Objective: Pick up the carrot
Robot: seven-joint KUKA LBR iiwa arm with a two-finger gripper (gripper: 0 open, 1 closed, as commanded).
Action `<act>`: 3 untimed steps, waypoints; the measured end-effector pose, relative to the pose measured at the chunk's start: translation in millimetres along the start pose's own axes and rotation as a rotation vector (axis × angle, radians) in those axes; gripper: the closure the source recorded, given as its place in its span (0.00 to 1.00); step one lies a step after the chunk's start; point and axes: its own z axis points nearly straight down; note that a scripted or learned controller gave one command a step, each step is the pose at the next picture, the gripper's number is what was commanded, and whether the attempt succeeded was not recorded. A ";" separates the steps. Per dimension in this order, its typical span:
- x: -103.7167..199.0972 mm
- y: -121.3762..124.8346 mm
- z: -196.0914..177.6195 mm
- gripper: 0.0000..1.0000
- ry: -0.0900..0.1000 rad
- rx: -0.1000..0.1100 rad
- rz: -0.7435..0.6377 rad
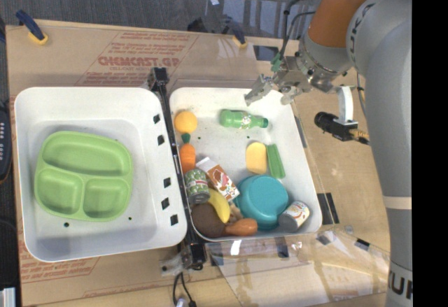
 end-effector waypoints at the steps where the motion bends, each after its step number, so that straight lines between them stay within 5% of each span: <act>1: 22.7 -22.0 137.1 0.00 0.001 0.000 -0.297; 2: -22.8 -84.9 136.1 0.00 -0.001 0.001 -0.331; 3: -20.4 -82.5 125.1 1.00 0.000 0.001 -0.341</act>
